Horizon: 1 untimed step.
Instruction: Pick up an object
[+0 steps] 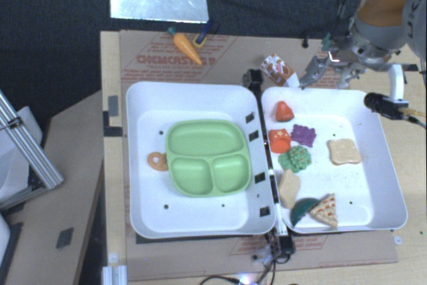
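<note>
Two shallow white bins sit side by side on the table. The left bin holds a green divided plate with three compartments, lying flat near the middle. A small tan ring-shaped pretzel lies on the bin floor just beside the plate, on the side away from the right bin.

The right bin holds a cluster of toy food. Taking the slice of toast as the landmark: a purple piece lies just toward the left bin from it, with an orange-red block beyond that and a red strawberry-like piece farther back. A green broccoli-like piece sits level with the toast, touching or nearly touching the orange-red block. Nearer the camera than the toast lie a pale beige piece, a dark green leaf shape and a pizza slice, the last two touching.

Outside the bins, well behind the toast, a small red and white packet rests on the table by the right bin's back corner, and an orange carrot lies farther off behind the left bin.

The claw hangs above the right bin's back rim, behind the toast and near the packet. Whether it is apart or together cannot be told, and nothing visible sits in it.
</note>
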Each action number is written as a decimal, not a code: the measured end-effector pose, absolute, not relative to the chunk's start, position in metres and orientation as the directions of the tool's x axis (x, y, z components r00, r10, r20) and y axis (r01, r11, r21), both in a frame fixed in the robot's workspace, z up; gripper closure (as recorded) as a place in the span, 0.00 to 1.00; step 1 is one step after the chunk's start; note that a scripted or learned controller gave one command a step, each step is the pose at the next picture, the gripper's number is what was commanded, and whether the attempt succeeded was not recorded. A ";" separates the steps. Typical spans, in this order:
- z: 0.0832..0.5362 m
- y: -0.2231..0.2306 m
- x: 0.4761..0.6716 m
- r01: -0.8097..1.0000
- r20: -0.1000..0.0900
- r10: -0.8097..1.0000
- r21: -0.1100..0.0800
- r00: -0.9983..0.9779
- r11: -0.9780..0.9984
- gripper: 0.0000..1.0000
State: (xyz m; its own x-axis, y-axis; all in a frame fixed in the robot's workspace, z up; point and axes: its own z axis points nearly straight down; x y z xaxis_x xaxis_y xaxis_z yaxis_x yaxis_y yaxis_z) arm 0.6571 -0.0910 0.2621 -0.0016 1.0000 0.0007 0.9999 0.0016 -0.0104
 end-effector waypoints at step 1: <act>0.270 -0.091 0.659 1.000 0.000 1.000 0.002 -0.003 0.003 0.00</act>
